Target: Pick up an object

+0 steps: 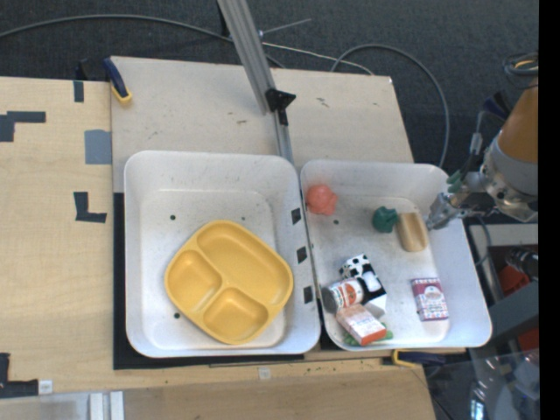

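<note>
— So, starting from the left, what sits in the left bin (140, 234)?

— One yellow plate (229, 280) with three compartments, lying flat and turned at an angle, toward the near right part of that bin.

— And across the divide?

— Take the pink ball (321, 199) as the mark. It lies in the right bin (455, 322), near the far left corner, just beside the wall shared with the other bin. To its right, a little nearer the camera, is a green thing (384, 219), and touching that on the right is a tan block (411, 231), lying lengthwise.

— What is nearer the camera than the ball?

— A black-and-white toy (360, 271), then a small can (344, 295) with a red label on its side, and below it an orange-and-white packet (361, 325) resting over something green at the front wall. Right of those, well apart from the ball, lies a flat dark red box (429, 298).

— Where is the gripper (440, 210)?

— Far right of the ball, at the bin's right rim, just beside the tan block. It carries nothing that I can see, and the arm's (525, 138) angle hides how it is set, so I cannot tell.
</note>
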`<state>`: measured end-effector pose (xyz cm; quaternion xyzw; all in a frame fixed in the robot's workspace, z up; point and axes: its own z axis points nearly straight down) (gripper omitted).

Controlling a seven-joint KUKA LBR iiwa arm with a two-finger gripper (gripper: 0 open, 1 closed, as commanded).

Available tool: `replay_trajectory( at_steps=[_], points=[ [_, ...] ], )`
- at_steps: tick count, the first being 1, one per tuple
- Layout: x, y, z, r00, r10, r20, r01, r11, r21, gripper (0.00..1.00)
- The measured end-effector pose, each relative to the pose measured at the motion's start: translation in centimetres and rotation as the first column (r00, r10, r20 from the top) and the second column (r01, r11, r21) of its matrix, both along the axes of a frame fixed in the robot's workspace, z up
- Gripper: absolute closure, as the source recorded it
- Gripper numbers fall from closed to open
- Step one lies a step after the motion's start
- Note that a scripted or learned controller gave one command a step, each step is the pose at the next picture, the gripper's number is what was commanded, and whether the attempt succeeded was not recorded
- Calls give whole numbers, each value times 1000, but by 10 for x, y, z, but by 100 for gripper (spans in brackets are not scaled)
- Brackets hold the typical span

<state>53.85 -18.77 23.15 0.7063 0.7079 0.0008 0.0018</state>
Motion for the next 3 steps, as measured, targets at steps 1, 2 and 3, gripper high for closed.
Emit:
replay_trajectory(
  at_steps=[1,2,3],
  points=[
    [1,0,38,1000,0,0,0,1000,0,100],
    [-3,50,22,1000,3,-6,-3,1000,3,100],
    [-7,109,8,1000,5,-6,-5,1000,3,100]
  ],
)
